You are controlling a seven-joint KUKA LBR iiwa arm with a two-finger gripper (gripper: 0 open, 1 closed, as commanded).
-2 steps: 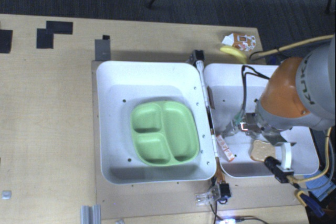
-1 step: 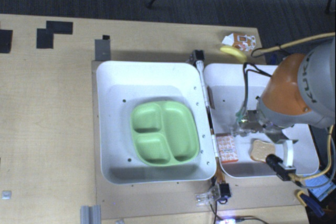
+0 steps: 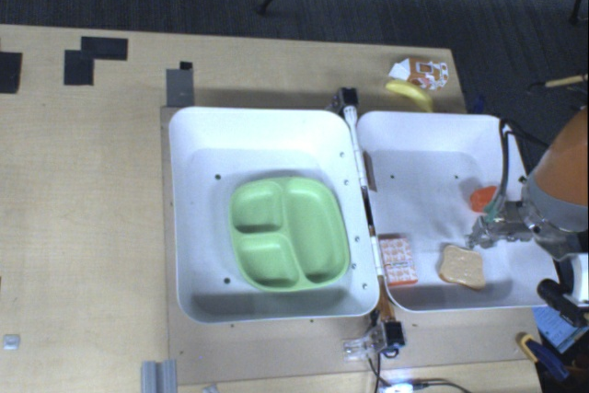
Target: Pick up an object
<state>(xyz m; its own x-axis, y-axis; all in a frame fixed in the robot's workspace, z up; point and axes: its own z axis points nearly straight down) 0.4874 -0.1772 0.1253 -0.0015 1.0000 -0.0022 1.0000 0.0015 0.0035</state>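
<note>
Bread slice (image 3: 462, 267) beside hand (image 3: 485, 235), grip unclear; carton (image 3: 398, 260), orange piece (image 3: 484, 197) near.

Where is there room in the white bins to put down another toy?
The right bin has bare floor across its far half, beyond the orange piece. Its near side is crowded: patterned packet, bread slice and the tool. In the left bin, the green tray leaves just a border.

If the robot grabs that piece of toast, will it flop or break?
The toast looks like a thick toy slice, so probably stiff and light. It lies flat on the right bin floor, so it shouldn't roll, though pinching it off the floor may be awkward.
</note>
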